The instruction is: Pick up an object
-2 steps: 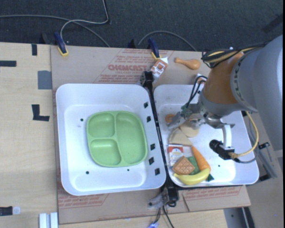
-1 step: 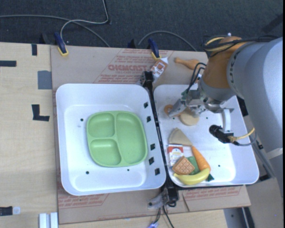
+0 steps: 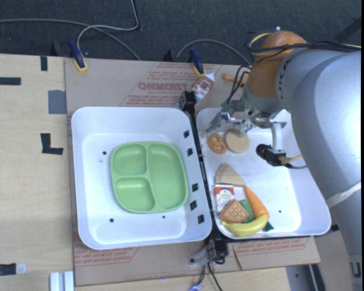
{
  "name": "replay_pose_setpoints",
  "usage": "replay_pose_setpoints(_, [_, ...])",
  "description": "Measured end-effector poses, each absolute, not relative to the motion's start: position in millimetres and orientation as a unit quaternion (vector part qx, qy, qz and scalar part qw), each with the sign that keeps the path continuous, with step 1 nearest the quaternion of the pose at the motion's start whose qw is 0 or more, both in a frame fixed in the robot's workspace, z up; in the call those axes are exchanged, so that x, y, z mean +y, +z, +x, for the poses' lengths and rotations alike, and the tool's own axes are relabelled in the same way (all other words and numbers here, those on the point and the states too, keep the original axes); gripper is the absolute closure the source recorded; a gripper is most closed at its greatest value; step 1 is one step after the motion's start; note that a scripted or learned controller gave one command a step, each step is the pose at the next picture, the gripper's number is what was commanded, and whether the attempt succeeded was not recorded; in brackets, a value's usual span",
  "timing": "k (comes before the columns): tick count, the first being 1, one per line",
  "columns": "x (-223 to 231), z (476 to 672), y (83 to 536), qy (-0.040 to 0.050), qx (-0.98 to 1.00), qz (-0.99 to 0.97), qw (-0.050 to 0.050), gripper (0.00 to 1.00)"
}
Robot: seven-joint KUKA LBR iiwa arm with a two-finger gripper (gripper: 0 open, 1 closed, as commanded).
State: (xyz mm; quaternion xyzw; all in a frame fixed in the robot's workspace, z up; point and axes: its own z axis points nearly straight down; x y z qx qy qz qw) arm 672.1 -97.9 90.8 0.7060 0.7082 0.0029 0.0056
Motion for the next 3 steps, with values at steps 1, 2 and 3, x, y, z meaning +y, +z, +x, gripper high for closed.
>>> replay_pose_setpoints(1, [-98, 673.1, 102, 0.0037, 0.709, 0.705, 0.008, 1.0])
replay_pose_setpoints(2, [-98, 672.9, 102, 0.0032, 0.709, 0.706, 0.008, 0.0])
replay_pose_setpoints(3, [-95, 651.4, 85, -0.0005, 0.707, 0.707, 0.001, 0.0])
